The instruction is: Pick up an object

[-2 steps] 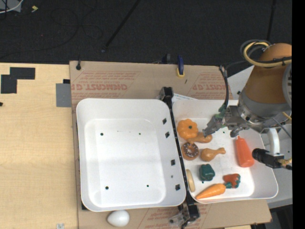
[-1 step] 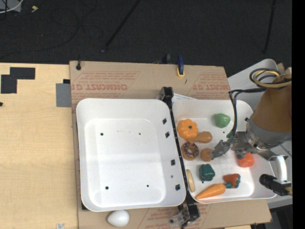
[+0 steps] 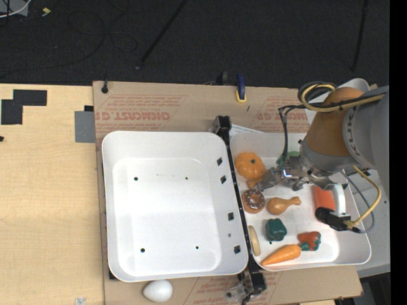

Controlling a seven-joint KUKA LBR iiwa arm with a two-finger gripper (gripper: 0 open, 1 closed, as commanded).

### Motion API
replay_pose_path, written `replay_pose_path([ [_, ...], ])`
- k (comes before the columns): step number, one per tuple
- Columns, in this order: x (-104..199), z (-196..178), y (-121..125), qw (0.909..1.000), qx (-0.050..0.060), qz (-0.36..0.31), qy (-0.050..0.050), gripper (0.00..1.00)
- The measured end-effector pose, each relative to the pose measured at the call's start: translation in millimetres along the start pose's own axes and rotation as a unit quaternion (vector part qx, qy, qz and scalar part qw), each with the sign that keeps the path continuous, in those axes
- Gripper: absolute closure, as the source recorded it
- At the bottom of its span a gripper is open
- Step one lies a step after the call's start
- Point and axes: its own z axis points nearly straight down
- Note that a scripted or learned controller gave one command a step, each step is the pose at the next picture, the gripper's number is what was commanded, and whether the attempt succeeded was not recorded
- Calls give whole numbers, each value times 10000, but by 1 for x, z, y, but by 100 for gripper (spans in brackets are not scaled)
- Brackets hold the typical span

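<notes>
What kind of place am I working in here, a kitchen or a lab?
Most likely a robotics lab test bench, not a kitchen. Two shallow white bins sit on a cardboard sheet clamped to a wooden bench, the food in the right bin looks like toys such as a carrot, and cables trail over dark floor.

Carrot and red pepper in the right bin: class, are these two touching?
Cannot tell. In the camera view the carrot's leafy end sits right against the red pepper, but the picture is too coarse to show contact or a gap.

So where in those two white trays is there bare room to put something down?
The left shallow white bin is bare across its floor. The right white bin is crowded: orange pumpkin, brown doughnut, green block, orange carrot, pincer.
</notes>
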Motion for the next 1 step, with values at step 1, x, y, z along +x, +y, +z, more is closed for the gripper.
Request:
replay_pose_path([
  [1,6,-4,50,10000,5,-3,4,0],
])
